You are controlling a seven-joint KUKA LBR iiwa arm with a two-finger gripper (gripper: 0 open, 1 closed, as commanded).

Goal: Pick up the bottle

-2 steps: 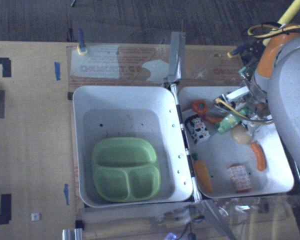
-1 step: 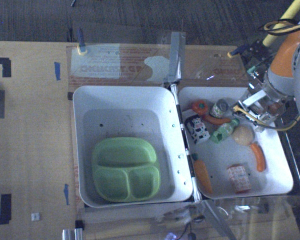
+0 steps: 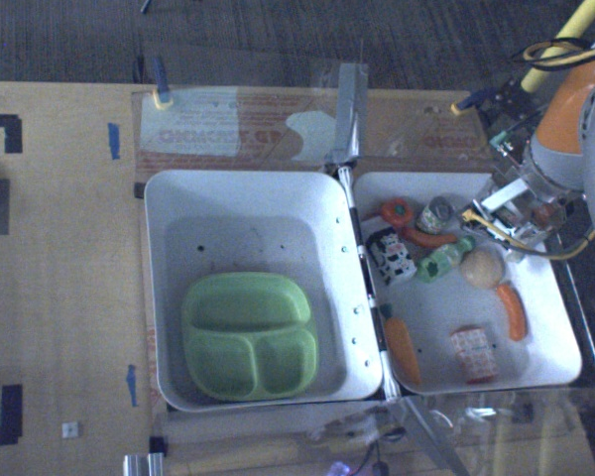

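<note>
Approach is looking underway: the gripper (image 3: 496, 218) is hovering at the right bin's (image 3: 560, 365) far right, finger state I cannot tell, while the green bottle (image 3: 442, 262) is lying just left, beside a potato (image 3: 483, 267), calling for a leftward descent.

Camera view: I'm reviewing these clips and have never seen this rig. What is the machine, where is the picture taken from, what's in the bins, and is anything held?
One camera looks down at a slant on a bench with two white bins. The grey arm with the orange band is a robot reaching in from the right; its gripper hangs over the right bin. That bin holds a green bottle, carrots, a can and other small items. The left bin holds a green tray. I can't see anything held.
</note>
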